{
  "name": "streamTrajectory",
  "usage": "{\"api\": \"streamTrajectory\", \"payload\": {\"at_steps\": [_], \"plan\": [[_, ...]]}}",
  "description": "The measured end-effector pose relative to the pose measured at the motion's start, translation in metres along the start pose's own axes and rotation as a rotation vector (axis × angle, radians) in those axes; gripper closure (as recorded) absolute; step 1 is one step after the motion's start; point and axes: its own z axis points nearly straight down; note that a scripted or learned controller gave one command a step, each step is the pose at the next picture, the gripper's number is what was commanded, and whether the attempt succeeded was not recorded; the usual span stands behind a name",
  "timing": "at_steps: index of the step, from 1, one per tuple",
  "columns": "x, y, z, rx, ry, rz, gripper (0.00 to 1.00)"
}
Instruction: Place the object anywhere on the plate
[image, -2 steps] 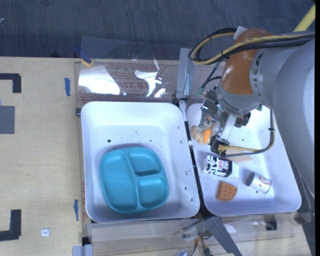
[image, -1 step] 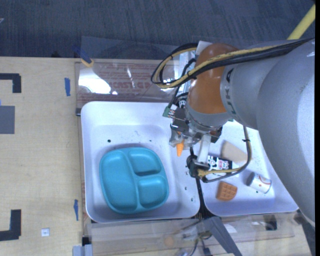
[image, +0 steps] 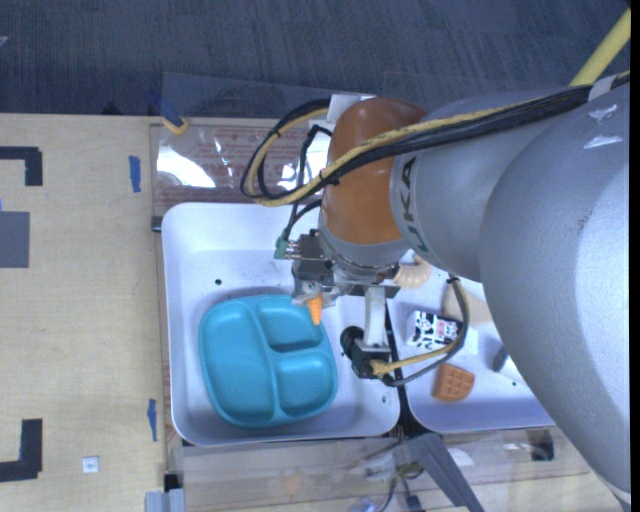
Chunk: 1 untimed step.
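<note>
A blue divided plate (image: 265, 358) lies in the left white bin (image: 190, 250). My gripper (image: 311, 296) hangs under the orange-banded wrist, right over the plate's upper right rim. A small orange object (image: 316, 310) sticks out from between its fingertips, so the gripper is shut on it. The object sits just above the edge of the plate's upper right compartment. The wrist and arm hide most of the gripper body from above.
The right bin (image: 480, 405) holds a brown waffle-shaped piece (image: 454, 382), a black-and-white patterned item (image: 435, 328) and a pale object (image: 410, 272) partly under the arm. A black cable loop (image: 353, 346) hangs beside the plate, over the wall between the bins.
</note>
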Motion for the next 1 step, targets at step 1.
{"api": "streamTrajectory", "payload": {"at_steps": [1], "plan": [[-0.0010,0.0004,0.0001,0.000,0.000,0.002,0.00]]}}
